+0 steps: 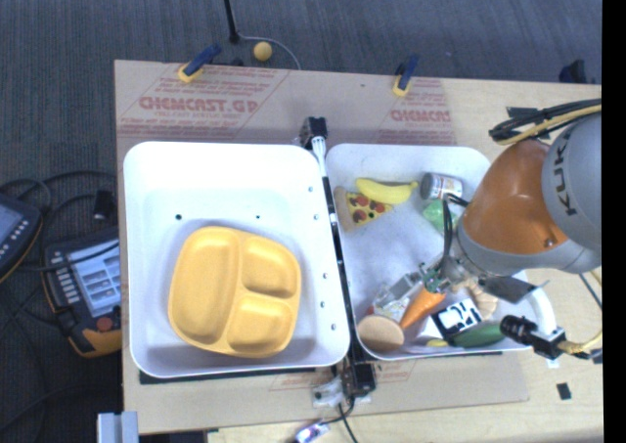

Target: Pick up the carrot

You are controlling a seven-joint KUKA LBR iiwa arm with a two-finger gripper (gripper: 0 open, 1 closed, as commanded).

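- From my seat the tool (pixel 437 273) is down in the right bin (pixel 469 155), right at the top end of the carrot (pixel 421 309). Honestly can't tell if it's open, closed or gripping anything; the wrist covers too much of it.
- The carrot itself lies tilted in the lower middle of that right bin, fat orange end pointing down-left, top end up under the tool.
- The arm (pixel 533 201) comes in from the right, with the big orange band sitting over the bin's right half.
- Just left of the carrot there's a clear plastic-looking thing (pixel 393 294), and below that a tan rounded piece (pixel 381 333) against the bin's front wall.
- Right of the carrot: a small black and white item (pixel 457 317), and a green vegetable (pixel 477 335) lying along the front edge.
- Up at the back of the bin I see a banana (pixel 384 191), a pizza slice (pixel 359 206) just beside it, and a small silver can (pixel 440 185) next to the arm.
- The left bin (pixel 156 177) has a yellow divided tray (pixel 235 289) in it, roughly centred, leaning toward the front.
- Both bins sit side by side on the desk (pixel 205 104), with clamps (pixel 199 63) at the back edge.
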